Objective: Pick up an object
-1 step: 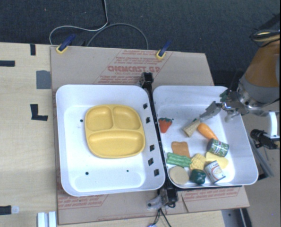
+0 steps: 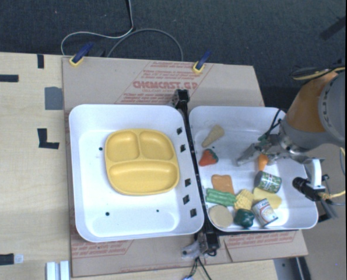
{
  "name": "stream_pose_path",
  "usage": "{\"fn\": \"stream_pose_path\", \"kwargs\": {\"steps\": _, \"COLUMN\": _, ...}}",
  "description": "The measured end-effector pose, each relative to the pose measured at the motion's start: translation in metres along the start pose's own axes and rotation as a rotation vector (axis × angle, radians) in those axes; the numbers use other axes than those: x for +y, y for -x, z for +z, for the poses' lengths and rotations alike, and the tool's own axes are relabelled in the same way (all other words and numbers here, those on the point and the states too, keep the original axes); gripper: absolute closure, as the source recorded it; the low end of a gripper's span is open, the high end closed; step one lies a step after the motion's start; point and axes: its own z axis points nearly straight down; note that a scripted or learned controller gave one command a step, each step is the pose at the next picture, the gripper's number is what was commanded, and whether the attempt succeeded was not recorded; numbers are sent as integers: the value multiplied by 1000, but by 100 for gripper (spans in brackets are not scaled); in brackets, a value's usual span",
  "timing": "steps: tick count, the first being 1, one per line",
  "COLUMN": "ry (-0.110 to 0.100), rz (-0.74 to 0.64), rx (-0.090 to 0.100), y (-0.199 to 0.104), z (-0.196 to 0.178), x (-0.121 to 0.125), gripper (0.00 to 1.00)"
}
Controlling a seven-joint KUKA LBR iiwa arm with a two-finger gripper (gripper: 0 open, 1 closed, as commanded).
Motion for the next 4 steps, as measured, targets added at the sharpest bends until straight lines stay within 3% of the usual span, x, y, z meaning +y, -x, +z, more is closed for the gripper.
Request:
{"fn": "stream_pose_path", "kwargs": {"steps": 1, "ry": 4, "rz": 0, "rx": -1, "y": 0, "z": -17, "x": 2, "gripper": 100}}
{"fn": "stream_pose_path", "kwargs": {"steps": 2, "ry": -3, "rz": -6, "rx": 3, "y": -61, "z": -4, "x": 47, "gripper": 100}}
{"fn": "stream_pose_path", "kwargs": {"steps": 3, "ry": -3, "rz": -8, "rx": 9, "y": -147, "z": -109, "x": 0, "gripper": 100}}
{"fn": "stream_pose_path", "kwargs": {"steps": 4, "ry": -6, "rz": -2, "rx": 6, "y": -142, "z": -103, "x": 0, "gripper": 0}}
